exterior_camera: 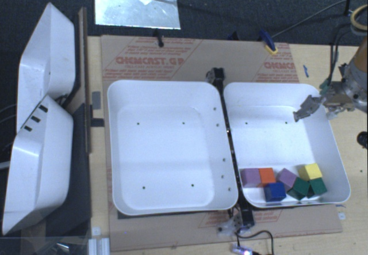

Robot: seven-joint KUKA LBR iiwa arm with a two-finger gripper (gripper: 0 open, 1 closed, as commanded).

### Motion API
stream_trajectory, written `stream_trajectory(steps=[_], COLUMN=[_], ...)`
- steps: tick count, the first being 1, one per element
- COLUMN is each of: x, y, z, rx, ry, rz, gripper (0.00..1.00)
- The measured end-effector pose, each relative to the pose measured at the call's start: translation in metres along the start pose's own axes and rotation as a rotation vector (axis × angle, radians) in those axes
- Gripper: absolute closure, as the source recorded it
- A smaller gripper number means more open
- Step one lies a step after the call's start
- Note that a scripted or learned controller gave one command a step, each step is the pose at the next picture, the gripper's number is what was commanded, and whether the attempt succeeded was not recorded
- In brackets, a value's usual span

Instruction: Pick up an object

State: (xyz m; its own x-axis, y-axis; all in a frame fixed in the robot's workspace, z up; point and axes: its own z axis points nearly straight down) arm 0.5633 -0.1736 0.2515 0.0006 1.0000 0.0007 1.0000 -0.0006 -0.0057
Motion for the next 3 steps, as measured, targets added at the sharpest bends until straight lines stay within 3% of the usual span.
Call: stream_trajectory(steps=[1,3], x=[0.0,-0.01], y=[0.001,0.006], z=[-0.004,0.093], rx=[-0.007,-0.003], ry=[-0.001,0.0], rz=[-0.001,-0.001], gripper=[0.0,0.0])
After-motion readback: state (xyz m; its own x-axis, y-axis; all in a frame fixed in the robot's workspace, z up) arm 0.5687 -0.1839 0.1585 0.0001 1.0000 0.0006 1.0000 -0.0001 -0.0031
